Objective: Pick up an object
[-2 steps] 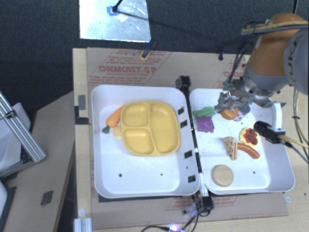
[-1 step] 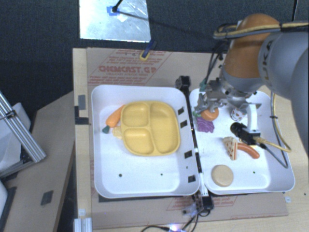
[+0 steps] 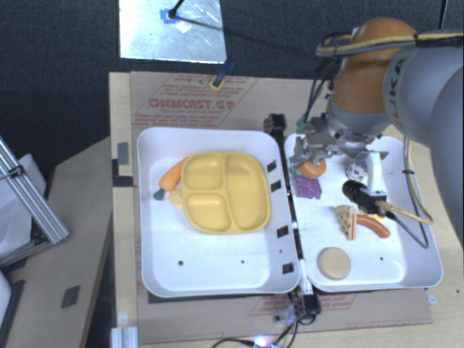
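Reaching in over the far end of one bin, the grey arm [image 3: 406, 71] carries the hand [image 3: 313, 151] low above the toys.

- Tabletop [image 3: 80, 194]: pale board bearing both bins.
- Bin under the hand [image 3: 413, 267]: white and shallow, holding all the near candidates.
- Second bin [image 3: 217, 285]: across the divider from the hand.
- Yellow divided plate [image 3: 221, 193]: in the second bin, well apart from the hand.
- Carrot [image 3: 172, 174]: touching the plate's far side, the item furthest from the hand.
- Round biscuit [image 3: 334, 263]: well toward the camera from the hand.
- Sausage [image 3: 373, 228]: toward the camera and toward the arm's side, lying nearly level across the view.
- Wedge slice [image 3: 347, 222]: just beside the sausage.
- Purple piece [image 3: 308, 188]: near the hand, on the camera side.
- Orange fruit [image 3: 313, 170]: right at the hand's tip, roundish with no clear long axis; judged the likeliest target.

Hand state: cannot tell whether it is released, clenched or grasping the fruit.
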